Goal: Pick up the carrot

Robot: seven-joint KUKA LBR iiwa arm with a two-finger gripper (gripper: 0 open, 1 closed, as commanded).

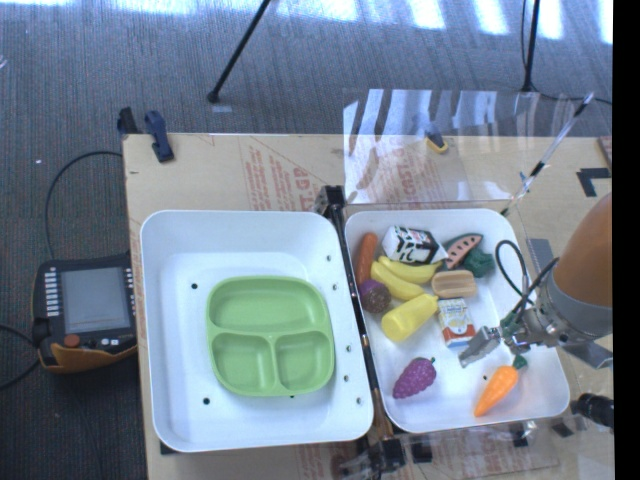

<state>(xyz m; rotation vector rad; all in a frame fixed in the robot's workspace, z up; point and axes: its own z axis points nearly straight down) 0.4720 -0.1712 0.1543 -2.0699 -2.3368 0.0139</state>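
The carrot point(495, 392), orange with a green leafy top, lies at a slant in the front right corner of the right bin point(540, 400). My gripper point(500, 349) reaches in from the right and hovers just over the carrot's green end. Its fingers point(478, 346) are spread open and nothing is held between them. The carrot's orange body lies in plain sight below and in front of the gripper.
Packed behind and left of the gripper in the right bin are a small carton point(457, 321), a yellow bottle point(410, 318), bananas point(400, 276), purple grapes point(415, 378) and several other toy foods. The left bin point(170, 268) holds a green divided plate point(270, 334).
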